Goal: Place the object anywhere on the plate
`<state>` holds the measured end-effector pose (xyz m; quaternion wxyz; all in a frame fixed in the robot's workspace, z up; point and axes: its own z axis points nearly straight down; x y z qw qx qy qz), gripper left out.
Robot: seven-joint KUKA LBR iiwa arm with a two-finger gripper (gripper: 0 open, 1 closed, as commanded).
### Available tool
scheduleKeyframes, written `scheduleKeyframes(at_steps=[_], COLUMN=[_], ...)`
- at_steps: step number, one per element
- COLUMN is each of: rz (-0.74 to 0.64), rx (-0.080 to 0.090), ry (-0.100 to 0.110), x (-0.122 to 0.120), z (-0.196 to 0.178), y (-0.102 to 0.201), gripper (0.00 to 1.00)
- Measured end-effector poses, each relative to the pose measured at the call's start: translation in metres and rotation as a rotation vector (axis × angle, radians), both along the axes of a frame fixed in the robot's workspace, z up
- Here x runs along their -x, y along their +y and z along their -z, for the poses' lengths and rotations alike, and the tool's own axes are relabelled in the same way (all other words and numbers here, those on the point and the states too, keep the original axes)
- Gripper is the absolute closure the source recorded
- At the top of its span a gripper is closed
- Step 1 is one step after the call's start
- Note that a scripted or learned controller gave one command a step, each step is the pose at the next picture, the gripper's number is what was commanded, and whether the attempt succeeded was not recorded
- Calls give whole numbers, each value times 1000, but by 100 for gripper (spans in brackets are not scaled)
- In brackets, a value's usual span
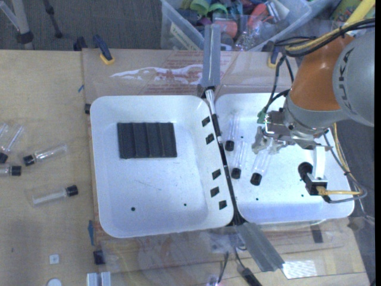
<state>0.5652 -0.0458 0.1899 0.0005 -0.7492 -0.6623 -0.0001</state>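
Plate (147, 140) in left bin (107, 159); vials (241, 159) in right bin (286, 204).

White bins (119, 219), black ribbed plate (147, 140), clear black-capped vials (259, 168), orange-banded grey arm (324, 79).

Glossy white plastic bins (149, 219), matt black ribbed plate (147, 140), clear vials (260, 165)

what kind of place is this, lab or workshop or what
Probably a robotics lab set up for pick-and-place trials: a robot arm reaches over two white bins, clear vials lie on the bench, and a tub of mixed objects sits behind.
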Motion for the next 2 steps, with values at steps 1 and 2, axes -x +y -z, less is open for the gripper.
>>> scheduleKeyframes(at_steps=[1, 2], rz=[399, 560], rx=[2, 4], ry=[1, 5], x=[1, 30], z=[-196, -151], y=[106, 193], gripper=[100, 100])
